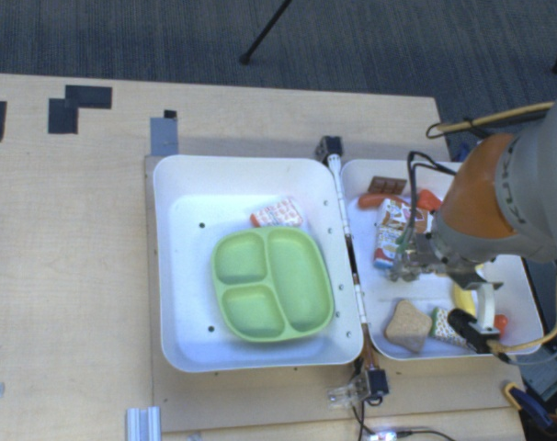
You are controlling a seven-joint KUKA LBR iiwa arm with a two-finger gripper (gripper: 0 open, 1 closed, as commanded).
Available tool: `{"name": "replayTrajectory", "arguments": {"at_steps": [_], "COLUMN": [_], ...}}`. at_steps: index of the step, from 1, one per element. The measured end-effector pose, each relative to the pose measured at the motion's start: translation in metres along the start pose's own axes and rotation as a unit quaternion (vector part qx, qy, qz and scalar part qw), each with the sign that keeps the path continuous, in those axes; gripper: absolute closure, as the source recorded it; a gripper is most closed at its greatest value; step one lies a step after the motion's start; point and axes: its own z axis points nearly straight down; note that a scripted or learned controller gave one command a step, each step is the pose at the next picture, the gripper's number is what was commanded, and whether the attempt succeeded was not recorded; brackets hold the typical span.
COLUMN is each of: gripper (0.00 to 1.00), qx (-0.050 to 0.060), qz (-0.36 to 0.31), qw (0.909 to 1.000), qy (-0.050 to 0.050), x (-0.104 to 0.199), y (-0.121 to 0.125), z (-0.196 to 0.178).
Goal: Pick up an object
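1 arm (499, 200) bends low over the right bin (527, 310).

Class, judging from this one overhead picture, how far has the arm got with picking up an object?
Done: the arm has reached into the right bin, and its gripper is low among the items, beside the colourful packet. In hand: nothing shows between its fingers. Left: grasping and lifting something; the tan wedge and the left bin's green tray lie untouched.
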Motion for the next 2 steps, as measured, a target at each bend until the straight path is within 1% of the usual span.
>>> {"name": "replayTrajectory", "arguments": {"at_steps": [1, 2], "gripper": [0.0, 1.0], "qx": [-0.002, -0.004], "qz": [0.0, -0.003], "qw": [1.0, 1.0], "qy": [-0.001, -0.001], "x": [0.0, 0.0], "y": [0.001, 0.002], "z": [0.0, -0.011]}}
